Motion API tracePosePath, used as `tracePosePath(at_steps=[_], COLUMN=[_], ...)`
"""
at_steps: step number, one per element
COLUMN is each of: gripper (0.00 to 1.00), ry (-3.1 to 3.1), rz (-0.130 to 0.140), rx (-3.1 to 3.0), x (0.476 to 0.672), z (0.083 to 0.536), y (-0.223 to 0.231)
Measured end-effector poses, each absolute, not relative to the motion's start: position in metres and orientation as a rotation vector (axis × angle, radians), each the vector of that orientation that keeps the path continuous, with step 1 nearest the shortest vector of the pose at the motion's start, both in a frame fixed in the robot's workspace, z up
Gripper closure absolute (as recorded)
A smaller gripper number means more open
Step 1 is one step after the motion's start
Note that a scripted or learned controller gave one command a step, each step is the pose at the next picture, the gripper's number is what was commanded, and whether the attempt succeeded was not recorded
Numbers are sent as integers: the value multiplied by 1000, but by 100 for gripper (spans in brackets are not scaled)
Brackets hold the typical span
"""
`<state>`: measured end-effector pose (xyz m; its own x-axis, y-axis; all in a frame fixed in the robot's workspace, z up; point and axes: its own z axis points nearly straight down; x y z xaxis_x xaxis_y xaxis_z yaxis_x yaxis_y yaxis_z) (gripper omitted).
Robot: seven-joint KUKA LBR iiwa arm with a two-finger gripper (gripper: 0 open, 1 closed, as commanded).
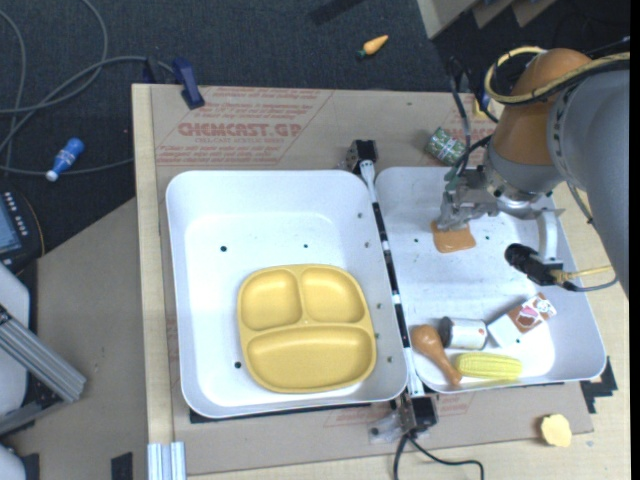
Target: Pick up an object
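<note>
My gripper (pixel 457 211) hangs low over the back part of the right bin (pixel 420 193), straight above a flat orange-brown piece (pixel 454 240) that lies on the bin floor and touches or nearly touches the gripper's tip. At the bin's front lie a brown drumstick-shaped toy (pixel 432 345), a small white and black cylinder (pixel 466 333), a yellow corn cob (pixel 488 368) and a small red and white carton (pixel 530 316). The left bin (pixel 200 218) holds a yellow divided plate (pixel 304 326).
A green crumpled can (pixel 443 146) sits on the bench behind the right bin. A yellow lump (pixel 555 429) lies on the bench at the front right. Between the bins runs a black clamp bar (pixel 383 238). On the floor lie a blue bottle (pixel 66 157) and an orange carrot (pixel 374 44).
</note>
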<state>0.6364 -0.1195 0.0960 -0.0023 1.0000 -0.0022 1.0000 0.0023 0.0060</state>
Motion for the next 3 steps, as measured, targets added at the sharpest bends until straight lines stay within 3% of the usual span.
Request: tracePosePath(at_steps=[1, 2, 3], gripper=[100, 100, 0], ry=[2219, 2230, 2223], rz=[-3, 0, -1], rx=[2228, 2221, 2223], x=[605, 529, 532], z=[85, 177, 173], y=[-182, -103, -108])
